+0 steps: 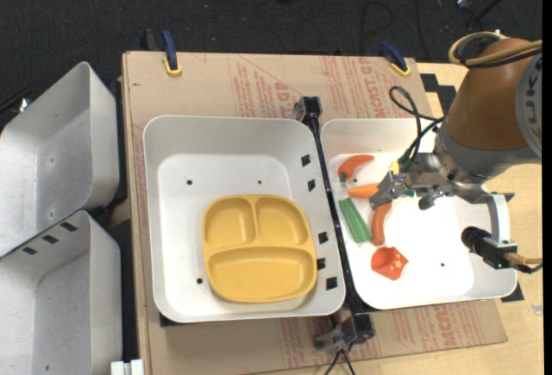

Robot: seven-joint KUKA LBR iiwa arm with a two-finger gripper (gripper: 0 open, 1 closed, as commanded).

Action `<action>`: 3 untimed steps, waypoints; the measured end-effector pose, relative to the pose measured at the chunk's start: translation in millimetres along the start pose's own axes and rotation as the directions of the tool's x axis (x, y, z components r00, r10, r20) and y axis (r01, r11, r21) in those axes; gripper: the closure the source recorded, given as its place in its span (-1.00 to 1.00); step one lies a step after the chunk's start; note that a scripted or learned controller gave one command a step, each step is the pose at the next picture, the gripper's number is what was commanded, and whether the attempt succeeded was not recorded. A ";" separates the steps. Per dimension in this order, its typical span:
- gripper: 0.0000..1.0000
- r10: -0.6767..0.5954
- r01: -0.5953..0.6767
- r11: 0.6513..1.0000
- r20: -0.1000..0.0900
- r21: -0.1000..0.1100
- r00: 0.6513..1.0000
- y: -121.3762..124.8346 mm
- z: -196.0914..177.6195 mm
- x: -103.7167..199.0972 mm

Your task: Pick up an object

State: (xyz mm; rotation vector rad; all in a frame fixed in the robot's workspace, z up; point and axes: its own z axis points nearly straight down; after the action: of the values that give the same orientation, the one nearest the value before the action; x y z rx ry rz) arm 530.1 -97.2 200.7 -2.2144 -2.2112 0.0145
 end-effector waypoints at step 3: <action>-1.00 0.001 -0.001 1.000 0.001 -0.010 1.000 -6.2 100.6 -2.7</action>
State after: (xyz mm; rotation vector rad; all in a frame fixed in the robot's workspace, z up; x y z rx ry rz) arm 522.4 -99.6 100.2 -2.2212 -2.2159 0.0046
